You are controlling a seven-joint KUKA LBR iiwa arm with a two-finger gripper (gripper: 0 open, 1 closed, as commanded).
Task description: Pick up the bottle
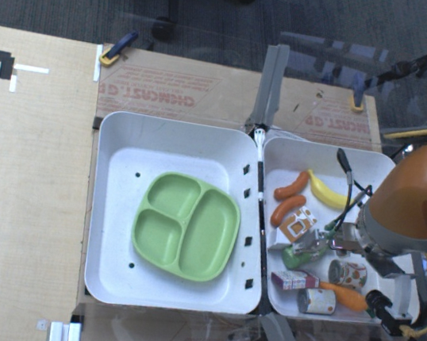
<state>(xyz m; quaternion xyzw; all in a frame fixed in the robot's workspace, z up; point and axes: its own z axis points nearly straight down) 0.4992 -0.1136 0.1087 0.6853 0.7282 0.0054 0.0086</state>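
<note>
Camera view: I found the gripper [321, 243] low in the right bin [280, 154], at the green bottle [299, 255] lying among food items. Finger state: I could not tell. Step judged: grasp attempt. Next: confirm hold, then lift straight up.

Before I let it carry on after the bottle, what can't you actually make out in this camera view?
- Gripper, camera view: finger state unreadable; small, among clutter, partly under the orange-banded wrist.
- Green bottle-like object below the fingertips: too blurred to confirm identity or contact.
- Right white bin: far side covered by the arm.
- Small cans and carton: labels too small to read.
</note>
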